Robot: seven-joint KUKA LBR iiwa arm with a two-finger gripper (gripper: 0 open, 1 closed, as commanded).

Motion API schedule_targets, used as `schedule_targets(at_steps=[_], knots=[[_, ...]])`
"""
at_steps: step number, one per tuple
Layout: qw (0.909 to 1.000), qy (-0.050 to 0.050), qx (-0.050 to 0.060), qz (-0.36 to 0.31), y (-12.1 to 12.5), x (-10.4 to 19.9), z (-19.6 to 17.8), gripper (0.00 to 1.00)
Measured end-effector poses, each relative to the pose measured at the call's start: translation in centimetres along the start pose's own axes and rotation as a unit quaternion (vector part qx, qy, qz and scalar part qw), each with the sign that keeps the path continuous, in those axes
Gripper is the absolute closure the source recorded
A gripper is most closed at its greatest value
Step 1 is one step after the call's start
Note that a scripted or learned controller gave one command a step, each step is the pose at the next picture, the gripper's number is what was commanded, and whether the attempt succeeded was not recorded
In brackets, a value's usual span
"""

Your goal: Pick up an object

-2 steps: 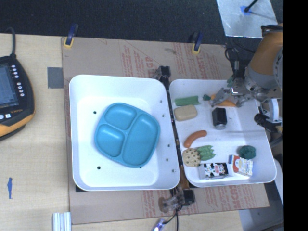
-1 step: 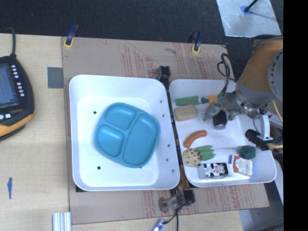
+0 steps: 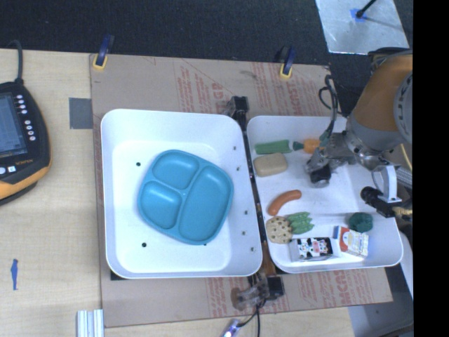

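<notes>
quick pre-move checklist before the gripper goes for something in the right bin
1. Gripper over the right bin: ok.
2. Fingers open: cannot tell.
3. Object held already: cannot tell, nothing seen between fingers.
4. Targets apart enough: sausage lies free, ok; cookie touches green pea pod, not ok.
5. Tan bread piece near the gripper, reachable: ok.
6. Blue plate in the left bin, out of the way: ok.

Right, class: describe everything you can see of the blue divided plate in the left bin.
The blue divided plate is a light blue, rounded-corner tray that looks like plastic, moulded into three compartments: two smaller ones on its left, one larger on its right. It lies flat, right side up and turned at a slant, near the middle of the left white bin, resting on the bin's floor. All three compartments hold nothing.
</notes>
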State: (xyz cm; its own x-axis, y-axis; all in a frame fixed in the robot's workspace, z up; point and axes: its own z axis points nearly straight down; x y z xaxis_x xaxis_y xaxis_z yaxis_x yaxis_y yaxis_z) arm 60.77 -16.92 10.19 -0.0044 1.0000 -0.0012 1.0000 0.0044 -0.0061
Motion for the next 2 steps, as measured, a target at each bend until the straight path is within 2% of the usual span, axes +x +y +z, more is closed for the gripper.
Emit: schedule_targets(at_steps=[1,2], knots=[[1.0,0.001,0.0,-0.001,0.3,5.8,1.0,1.0],[1.0,0.001,-0.002,-0.001,-5.3,12.8,-9.0,1.0]])
